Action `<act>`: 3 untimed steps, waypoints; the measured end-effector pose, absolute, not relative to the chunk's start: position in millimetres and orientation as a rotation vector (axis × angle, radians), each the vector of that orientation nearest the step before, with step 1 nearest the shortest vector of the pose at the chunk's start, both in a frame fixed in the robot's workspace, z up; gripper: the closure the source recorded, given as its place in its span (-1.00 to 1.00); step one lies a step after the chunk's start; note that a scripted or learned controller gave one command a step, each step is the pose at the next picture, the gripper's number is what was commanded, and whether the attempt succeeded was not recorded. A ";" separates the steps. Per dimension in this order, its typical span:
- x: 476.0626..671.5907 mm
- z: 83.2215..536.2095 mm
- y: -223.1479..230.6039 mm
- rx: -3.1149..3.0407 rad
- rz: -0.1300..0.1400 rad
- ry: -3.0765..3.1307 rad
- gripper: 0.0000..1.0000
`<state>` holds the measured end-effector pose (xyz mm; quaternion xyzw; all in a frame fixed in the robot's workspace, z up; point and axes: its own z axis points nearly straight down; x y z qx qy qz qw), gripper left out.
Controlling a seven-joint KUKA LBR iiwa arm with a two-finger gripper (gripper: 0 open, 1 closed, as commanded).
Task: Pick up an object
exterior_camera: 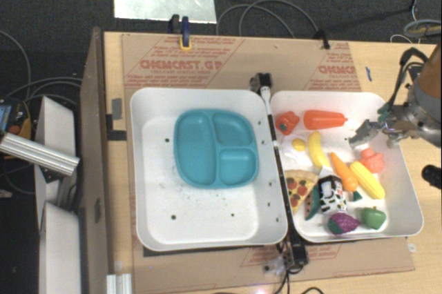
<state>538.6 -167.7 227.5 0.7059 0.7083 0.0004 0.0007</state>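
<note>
The claw (pixel 367 134) hangs over the upper right part of the right bin (pixel 407 220), reaching in from the right edge; whether it is open or closed cannot be told from this angle, and nothing can be seen gripped in it. Just below it lie a small pink toy (pixel 373 160) and a yellow corn cob (pixel 368 179), with an orange carrot (pixel 343 171) beside the corn. Further left in the same bin are a yellow banana (pixel 317 150), a small lemon (pixel 298 145), a red pepper (pixel 287 122) and a long orange-red vegetable (pixel 324 119) near the top wall. Along the bottom sit a pizza slice (pixel 298 188), a black-and-white cow figure (pixel 332 194), purple grapes (pixel 342 223) and a green pepper (pixel 373 218). The left bin (pixel 155 217) carries a teal divided plate (pixel 215 148). Both bins rest on the bench (pixel 228 61).
</note>
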 end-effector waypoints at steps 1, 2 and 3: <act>539.2 79.5 -154.0 2.217 0.003 2.224 -1.00; 539.3 94.9 -155.2 2.217 0.003 2.221 1.00; 572.9 181.5 -85.7 2.202 0.014 2.230 1.00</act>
